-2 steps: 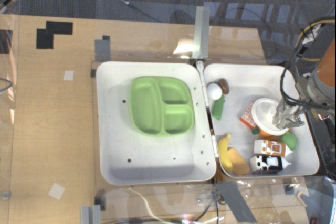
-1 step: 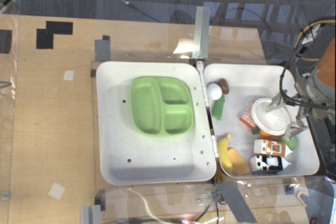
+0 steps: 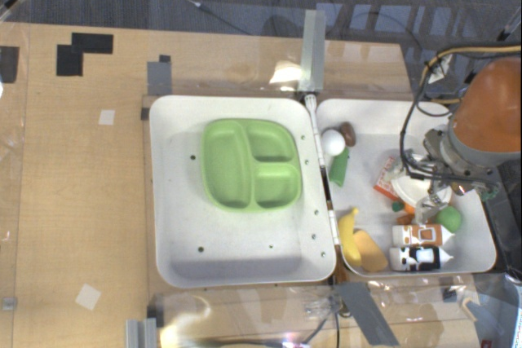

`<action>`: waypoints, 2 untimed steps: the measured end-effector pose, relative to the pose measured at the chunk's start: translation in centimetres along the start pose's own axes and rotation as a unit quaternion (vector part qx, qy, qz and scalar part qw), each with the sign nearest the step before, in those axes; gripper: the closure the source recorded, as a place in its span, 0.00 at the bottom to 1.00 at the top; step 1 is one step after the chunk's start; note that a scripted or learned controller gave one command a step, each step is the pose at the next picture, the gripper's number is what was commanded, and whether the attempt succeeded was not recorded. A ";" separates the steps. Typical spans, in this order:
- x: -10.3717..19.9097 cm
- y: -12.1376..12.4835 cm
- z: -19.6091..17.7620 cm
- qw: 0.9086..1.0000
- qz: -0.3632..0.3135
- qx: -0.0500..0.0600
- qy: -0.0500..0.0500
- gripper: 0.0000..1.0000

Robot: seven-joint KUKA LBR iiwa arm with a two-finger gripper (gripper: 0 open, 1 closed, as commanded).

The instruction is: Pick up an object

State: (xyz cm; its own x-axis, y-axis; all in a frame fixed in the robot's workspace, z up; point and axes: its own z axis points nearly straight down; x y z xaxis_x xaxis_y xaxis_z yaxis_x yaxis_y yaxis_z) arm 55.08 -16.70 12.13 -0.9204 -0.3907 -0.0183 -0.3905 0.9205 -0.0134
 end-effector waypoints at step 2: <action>0.0 1.7 0.5 1.000 0.002 0.005 -0.011 0.00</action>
State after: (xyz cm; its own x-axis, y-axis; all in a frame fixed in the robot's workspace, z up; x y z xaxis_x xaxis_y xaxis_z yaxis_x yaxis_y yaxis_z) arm 54.43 -15.09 11.60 -0.9209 -0.3879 -0.0397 -0.3872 0.9217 -0.0237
